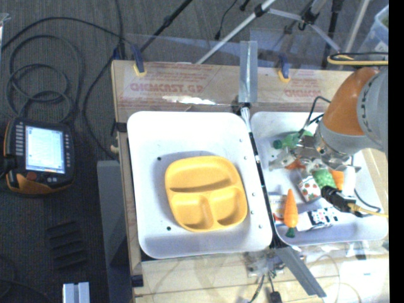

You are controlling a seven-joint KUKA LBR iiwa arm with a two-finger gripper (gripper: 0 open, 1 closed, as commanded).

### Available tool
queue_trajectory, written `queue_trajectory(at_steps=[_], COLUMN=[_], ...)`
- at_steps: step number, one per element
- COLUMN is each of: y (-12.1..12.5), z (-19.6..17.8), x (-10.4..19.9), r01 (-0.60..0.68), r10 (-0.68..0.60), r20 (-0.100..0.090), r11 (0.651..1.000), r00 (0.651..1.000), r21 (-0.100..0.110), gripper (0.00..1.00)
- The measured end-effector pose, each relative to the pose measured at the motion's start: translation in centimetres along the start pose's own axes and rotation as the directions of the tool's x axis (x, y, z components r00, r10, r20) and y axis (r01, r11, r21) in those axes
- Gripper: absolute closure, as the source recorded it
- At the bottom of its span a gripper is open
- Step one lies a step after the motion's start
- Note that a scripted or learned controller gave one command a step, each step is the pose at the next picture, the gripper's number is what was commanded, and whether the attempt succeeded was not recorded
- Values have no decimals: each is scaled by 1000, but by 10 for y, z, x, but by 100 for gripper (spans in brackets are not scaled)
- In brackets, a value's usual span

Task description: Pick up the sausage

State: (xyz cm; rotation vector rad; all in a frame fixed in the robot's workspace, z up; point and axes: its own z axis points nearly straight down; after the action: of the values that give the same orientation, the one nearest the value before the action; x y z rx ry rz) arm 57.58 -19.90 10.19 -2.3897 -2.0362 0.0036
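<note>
Much of the right bin (372,229) lies hidden beneath the arm (353,115).

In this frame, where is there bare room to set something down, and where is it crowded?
Left bin: bare white floor borders the yellow tray on all sides, widest behind it. Right bin: crowded, with the carrot, green toy and other items under the arm; a bare strip lies along its near right rim.

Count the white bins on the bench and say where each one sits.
2. The left bin holds a yellow divided tray; the right bin holds the small toys, under the arm.
</note>
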Motion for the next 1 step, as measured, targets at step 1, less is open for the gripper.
queue_trajectory(at_steps=[1], y=[0], z=[-8], x=[0], r01=[0], r10=[0], r20=[-1], r11=[1000], r00=[1000], r21=[2], gripper=[100])
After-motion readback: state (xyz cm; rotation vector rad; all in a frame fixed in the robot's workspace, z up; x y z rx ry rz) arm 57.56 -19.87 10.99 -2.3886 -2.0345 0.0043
